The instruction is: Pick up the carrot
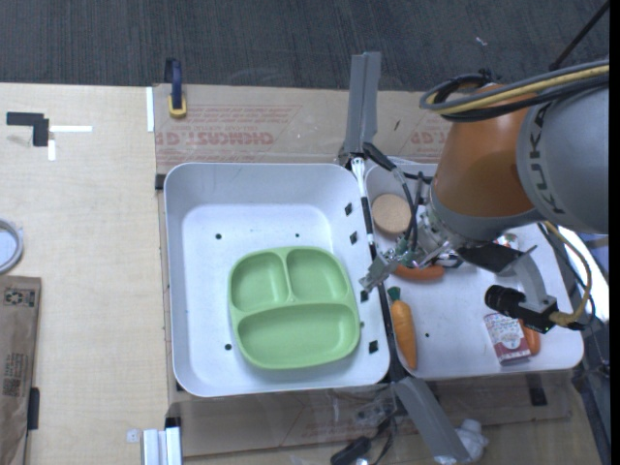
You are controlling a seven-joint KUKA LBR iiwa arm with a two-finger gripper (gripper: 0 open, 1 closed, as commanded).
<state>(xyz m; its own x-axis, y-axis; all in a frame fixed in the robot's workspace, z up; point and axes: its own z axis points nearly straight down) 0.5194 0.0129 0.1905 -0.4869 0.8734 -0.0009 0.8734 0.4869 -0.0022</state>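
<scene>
Carrot: orange, tapered body with a small green top. It is laid flat on the floor of the right bin, at that bin's left side, just beside the wall shared with the left bin. Its long axis is set roughly up-down in the camera view, slightly tilted, green end pointed up, blunt orange end toward the bin's near edge.

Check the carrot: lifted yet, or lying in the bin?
Lying. The carrot rests flat on the right bin floor by its left wall, apart from the gripper.
</scene>
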